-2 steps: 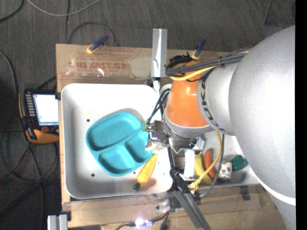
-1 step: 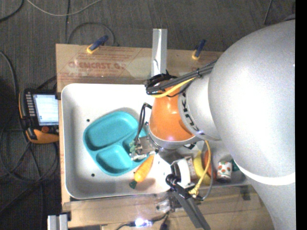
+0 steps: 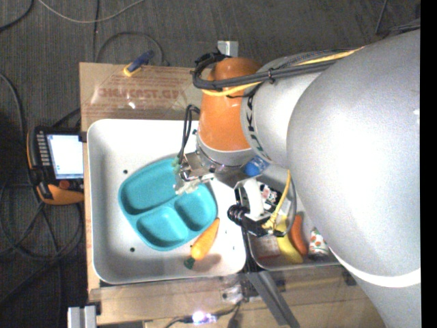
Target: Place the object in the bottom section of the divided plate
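At the lower edge of the frame, the table's (image 3: 164, 294) front rail carries 2 shallow white bins side by side. In the left bin (image 3: 102, 183), a toy carrot (image 3: 205, 241) lies on the bin floor, touching the lower right rim of the teal divided plate (image 3: 166, 203) but outside all 3 of its sections. It slants, orange body up and to the right, green tip down and to the left. The plate's 2 smaller sections face the bottom of the frame and sit bare; its large section faces the upper left.

Right of the carrot, the right bin (image 3: 254, 255) holds a jumble of small items: something yellow, something orange, a black-and-white piece. They are too crowded to name.

Just above the carrot, the jaws (image 3: 188, 180) hover over the plate's right rim, at the centre of the frame. Whether they are open or closed cannot be told from this angle, and nothing is seen between them. Behind them rises the arm's orange band (image 3: 225, 115), with the grey arm (image 3: 355, 156) filling the right of the frame.

Judged from this layout, the task is not done: the carrot has yet to be gripped, lifted and set down in the bottom section, close beside where it lies.
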`<state>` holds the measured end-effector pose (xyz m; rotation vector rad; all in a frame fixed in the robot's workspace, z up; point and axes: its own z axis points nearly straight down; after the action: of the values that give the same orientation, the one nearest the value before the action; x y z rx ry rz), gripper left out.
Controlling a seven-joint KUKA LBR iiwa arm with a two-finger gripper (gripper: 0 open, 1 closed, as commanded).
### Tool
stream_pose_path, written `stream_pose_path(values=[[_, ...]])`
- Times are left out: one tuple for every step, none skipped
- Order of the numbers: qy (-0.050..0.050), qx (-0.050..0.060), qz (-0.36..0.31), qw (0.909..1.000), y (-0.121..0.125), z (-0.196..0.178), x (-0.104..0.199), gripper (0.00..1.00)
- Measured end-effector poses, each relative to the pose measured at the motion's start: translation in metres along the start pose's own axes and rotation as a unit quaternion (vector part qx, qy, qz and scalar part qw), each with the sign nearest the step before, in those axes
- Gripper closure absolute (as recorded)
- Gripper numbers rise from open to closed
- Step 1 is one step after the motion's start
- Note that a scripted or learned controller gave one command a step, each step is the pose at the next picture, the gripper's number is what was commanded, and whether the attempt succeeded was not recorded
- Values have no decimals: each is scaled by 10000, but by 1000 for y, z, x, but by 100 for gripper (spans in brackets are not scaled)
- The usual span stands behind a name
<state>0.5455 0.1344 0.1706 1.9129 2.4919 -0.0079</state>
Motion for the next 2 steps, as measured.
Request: stream_pose_path(values=[[13, 12, -422, 9991, -54, 11, 44, 100], [-5, -2, 1842, 9829, -58, -37, 21, 100]])
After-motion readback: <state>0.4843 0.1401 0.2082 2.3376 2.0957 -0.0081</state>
